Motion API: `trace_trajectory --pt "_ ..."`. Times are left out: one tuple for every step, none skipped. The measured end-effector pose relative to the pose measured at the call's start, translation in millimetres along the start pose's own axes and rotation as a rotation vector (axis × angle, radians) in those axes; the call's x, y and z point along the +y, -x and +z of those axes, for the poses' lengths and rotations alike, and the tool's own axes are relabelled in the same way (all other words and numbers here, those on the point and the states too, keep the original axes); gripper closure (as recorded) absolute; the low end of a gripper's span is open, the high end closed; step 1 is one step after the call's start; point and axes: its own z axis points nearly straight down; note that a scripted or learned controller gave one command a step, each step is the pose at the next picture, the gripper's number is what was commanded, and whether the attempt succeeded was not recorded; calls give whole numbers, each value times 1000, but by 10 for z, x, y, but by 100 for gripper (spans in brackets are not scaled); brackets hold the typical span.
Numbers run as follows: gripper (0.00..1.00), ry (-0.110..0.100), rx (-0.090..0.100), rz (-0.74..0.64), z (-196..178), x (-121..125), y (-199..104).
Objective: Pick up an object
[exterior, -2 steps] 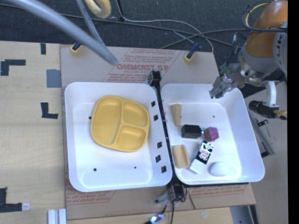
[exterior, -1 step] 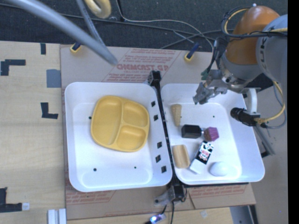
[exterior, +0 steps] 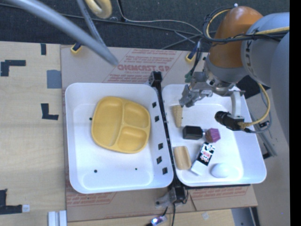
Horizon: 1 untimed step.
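The gripper [exterior: 187, 99] is seen over the upper left part of the right bin [exterior: 249, 145], hanging from the grey arm with its orange band. How far the jaws are parted cannot be told from this slant, and nothing can be made out between them.

Just below the jaws, against the bin's left wall, a small tan wedge-shaped piece [exterior: 177, 115] is found — the nearest object to the jaws, though whether it is touched cannot be told. Further down the same bin a small black block [exterior: 192, 133] is set near the middle, with a purple ridged piece [exterior: 213, 135] just beside it on the right. Below these, a tan bread-like slab [exterior: 182, 157] lies by the left wall, a black-and-white carton [exterior: 203, 158] lies tilted to its right, and a white egg-shaped object [exterior: 219, 170] rests near the bottom right, just beside the carton's lower end.

The left bin [exterior: 80, 140] is occupied by a single yellow divided plate [exterior: 121, 124], laid flat and slightly turned in the upper middle of the bin — three compartments are visible in it, and nothing is seen lying in any of them.

Both bins are seated side by side on a cardboard sheet [exterior: 141, 65] spread over the counter [exterior: 28, 140], the two bins touching along a black-clipped divider
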Motion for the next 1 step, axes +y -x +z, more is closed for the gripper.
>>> trace_trajectory --pt "100 -1 -1 1 17 -151 -407"
